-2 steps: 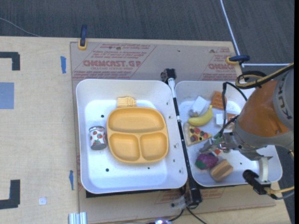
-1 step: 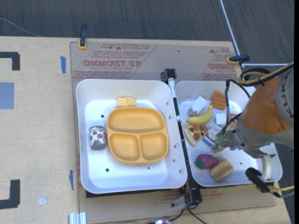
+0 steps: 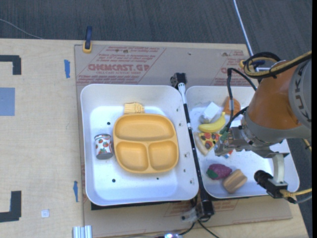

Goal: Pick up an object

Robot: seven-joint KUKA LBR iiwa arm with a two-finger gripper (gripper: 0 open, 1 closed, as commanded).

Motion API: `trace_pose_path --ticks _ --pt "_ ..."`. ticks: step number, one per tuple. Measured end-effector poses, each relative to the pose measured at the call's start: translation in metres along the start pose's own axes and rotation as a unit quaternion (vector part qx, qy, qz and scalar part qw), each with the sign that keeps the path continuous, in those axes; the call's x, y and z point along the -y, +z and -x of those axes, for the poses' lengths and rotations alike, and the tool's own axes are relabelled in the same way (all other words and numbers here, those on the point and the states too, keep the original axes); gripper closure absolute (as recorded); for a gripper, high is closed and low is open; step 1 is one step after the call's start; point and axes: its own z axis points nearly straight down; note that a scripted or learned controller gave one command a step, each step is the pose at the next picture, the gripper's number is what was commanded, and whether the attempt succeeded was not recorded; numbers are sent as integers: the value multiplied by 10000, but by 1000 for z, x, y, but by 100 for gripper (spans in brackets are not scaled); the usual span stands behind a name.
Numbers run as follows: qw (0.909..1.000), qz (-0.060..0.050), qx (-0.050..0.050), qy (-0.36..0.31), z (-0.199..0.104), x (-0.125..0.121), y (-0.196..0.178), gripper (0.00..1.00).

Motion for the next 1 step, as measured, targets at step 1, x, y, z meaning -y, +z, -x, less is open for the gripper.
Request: trace_pose_path --ticks 1 --pt "10000 -3 2 2 0 0 0 0"
